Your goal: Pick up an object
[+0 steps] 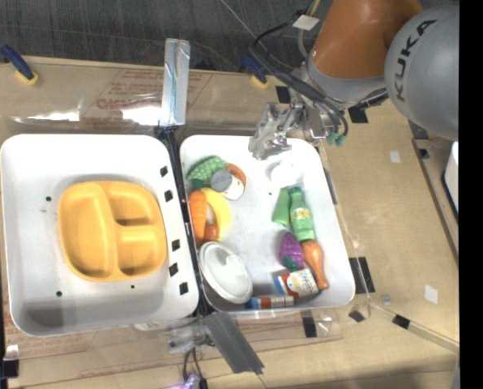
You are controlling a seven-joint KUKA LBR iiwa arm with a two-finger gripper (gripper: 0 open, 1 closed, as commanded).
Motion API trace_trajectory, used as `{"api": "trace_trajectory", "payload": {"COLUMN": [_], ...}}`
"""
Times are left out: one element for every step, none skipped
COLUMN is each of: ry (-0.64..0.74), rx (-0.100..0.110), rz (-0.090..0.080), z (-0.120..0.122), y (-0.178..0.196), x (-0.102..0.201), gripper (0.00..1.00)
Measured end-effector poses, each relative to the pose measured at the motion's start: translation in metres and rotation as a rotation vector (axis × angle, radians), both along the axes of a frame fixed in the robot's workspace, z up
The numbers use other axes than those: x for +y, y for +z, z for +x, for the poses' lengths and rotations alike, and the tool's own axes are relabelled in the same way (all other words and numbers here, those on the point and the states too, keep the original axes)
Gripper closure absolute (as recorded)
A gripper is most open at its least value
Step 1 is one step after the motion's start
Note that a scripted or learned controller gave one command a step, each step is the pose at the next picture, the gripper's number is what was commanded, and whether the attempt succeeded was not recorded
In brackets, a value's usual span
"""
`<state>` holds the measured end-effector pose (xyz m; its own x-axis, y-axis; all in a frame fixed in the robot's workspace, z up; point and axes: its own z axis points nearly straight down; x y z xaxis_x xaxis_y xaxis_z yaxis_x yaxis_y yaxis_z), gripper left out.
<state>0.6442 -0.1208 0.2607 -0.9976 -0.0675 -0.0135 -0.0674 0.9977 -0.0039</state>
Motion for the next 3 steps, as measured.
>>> {"api": "trace_trajectory", "payload": {"ry": [0.002,0.003,0.425], "rx": [-0.004,-0.008,0.015], "rz": [-0.001,-0.002,0.0], "z": [0.001,0.002,-0.023], "y": [0.012,0.023,-0.028], "x": [0.0,0.001,-0.068], "gripper": [1.0,1.0,1.0]}}
